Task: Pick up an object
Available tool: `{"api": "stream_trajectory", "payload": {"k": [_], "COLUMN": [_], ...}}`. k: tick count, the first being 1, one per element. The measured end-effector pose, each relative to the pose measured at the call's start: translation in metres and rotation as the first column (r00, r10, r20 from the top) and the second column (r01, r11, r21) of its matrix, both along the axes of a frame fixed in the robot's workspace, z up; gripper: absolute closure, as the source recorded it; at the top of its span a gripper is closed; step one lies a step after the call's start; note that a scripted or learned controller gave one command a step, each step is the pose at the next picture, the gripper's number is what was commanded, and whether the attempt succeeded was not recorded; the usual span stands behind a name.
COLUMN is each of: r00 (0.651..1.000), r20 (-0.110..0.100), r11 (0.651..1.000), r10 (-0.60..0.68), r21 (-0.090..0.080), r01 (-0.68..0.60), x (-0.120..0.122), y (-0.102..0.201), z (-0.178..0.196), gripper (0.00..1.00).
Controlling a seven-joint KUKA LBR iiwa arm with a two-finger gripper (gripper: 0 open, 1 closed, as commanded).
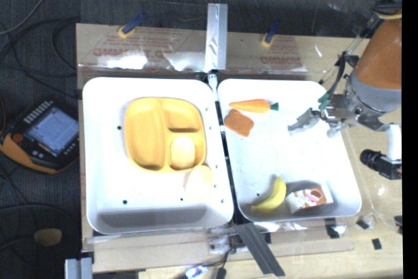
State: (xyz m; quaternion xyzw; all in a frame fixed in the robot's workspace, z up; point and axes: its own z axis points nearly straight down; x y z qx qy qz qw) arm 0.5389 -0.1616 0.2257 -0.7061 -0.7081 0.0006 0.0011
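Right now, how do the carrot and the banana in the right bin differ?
The carrot is orange with a green tip; the banana is yellow. The carrot lies straight along the far side of the right bin, while the banana curves near the front wall. The carrot has an orange piece just below it; the banana sits next to a small carton. Both lie flat in the same bin, apart from the gripper.
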Motion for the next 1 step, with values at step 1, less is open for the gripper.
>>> {"api": "stream_trajectory", "payload": {"k": [1], "r00": [0.991], "r20": [-0.001], "r11": [0.991], "r10": [0.132], "r21": [0.001], "r01": [-0.132], "x": [-0.056], "y": [0.0438], "z": [-0.074], "gripper": [0.0]}}
